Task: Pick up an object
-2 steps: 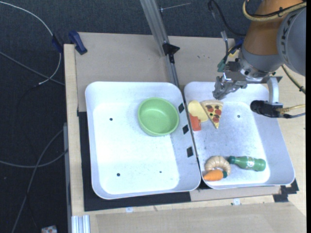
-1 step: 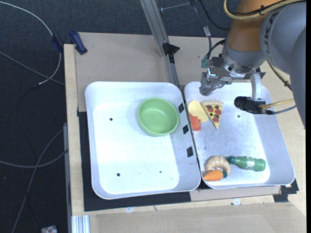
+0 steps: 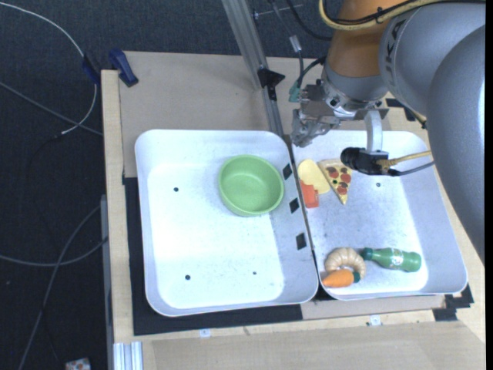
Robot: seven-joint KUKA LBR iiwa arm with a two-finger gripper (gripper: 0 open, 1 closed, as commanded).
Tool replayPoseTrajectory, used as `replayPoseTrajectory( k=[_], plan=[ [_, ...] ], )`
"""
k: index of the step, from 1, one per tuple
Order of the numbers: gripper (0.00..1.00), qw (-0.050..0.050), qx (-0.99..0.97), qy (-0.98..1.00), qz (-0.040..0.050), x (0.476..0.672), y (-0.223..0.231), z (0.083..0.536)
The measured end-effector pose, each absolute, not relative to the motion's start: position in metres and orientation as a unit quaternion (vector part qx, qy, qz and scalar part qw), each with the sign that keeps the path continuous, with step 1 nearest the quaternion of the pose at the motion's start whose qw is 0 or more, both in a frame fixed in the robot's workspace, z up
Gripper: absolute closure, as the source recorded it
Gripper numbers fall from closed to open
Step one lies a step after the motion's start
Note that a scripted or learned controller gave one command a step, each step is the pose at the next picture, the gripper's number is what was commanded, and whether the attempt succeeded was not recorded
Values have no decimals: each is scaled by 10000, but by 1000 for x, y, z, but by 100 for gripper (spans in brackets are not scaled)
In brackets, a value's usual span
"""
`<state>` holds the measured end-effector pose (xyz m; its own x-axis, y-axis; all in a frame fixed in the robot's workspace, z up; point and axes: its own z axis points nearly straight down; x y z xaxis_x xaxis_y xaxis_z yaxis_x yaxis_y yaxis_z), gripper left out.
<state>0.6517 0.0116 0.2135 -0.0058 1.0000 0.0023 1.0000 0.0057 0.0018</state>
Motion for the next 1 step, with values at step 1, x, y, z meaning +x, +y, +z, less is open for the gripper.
replayPoseTrajectory(
  k=[1],
  plan=[
    [100,3,-7046,-7096,-26,667,74,222]
  ],
)
